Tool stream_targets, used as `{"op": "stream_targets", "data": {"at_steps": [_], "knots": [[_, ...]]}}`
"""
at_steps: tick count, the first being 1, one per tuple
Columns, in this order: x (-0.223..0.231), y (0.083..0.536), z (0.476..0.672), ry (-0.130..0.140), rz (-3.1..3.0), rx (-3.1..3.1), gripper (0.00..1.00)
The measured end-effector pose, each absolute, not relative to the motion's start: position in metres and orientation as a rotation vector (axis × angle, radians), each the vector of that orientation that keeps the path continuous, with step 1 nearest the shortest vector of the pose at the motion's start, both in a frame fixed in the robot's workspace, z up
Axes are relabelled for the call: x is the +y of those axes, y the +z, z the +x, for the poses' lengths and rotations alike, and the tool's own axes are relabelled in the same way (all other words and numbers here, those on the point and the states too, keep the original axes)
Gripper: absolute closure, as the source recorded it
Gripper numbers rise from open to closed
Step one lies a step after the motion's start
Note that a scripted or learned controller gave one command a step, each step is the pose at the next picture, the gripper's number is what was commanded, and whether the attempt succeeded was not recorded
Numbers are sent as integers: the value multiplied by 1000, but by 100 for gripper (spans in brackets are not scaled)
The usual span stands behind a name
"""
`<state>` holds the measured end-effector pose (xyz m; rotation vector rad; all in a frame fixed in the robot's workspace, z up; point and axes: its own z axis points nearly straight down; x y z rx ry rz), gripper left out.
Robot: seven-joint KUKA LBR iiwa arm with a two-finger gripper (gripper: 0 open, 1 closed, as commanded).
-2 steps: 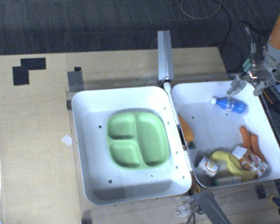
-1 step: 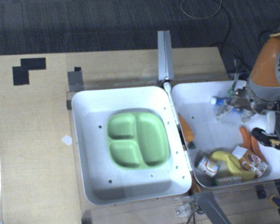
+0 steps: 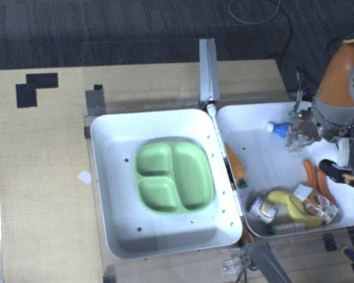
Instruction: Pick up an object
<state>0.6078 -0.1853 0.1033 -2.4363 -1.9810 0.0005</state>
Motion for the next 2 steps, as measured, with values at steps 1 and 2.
{"op": "stream_targets", "data": {"at_steps": [1, 2], "knots": [[-152, 199, 572, 1, -2692, -1618, 100], [-172, 252, 608, 5, -2898, -1213, 100]]}}
